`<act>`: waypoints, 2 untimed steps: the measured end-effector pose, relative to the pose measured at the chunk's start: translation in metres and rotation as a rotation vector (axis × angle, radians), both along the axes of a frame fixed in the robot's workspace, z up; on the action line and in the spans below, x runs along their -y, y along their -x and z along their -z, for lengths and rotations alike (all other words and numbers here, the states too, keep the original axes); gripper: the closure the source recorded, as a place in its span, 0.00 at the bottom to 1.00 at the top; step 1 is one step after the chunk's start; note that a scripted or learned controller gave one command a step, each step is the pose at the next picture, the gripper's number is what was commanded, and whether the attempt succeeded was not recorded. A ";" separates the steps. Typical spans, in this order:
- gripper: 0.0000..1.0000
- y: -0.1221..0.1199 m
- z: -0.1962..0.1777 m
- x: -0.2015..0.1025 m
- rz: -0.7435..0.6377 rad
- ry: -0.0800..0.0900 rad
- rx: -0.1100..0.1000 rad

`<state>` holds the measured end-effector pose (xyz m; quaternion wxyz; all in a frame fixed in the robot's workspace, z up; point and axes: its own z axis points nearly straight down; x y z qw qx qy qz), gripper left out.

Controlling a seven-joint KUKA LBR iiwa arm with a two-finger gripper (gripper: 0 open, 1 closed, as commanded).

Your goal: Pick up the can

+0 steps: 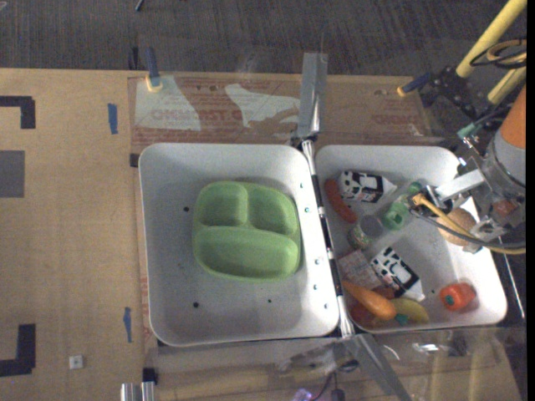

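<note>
Gripper (pixel 473 215) at 3 o'clock of can (pixel 364 234), jaw state unreadable; risks snagging green cap (pixel 396 216) or cartons (pixel 362 187) crowding can, slipping off.

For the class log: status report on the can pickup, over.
Gripper over right bin, fingers unclear. Can lying near divider, untouched. Green-capped bottle and cow-print cartons crowd it.

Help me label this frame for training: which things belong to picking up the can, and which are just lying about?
Belongs to the job: can, gripper, right bin.

Just lying about: green divided plate, left bin, cow-print cartons, carrot, banana.
</note>
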<state>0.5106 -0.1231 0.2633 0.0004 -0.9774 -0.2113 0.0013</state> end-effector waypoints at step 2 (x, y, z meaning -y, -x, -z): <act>1.00 -0.020 0.108 -0.011 0.161 -0.002 -0.005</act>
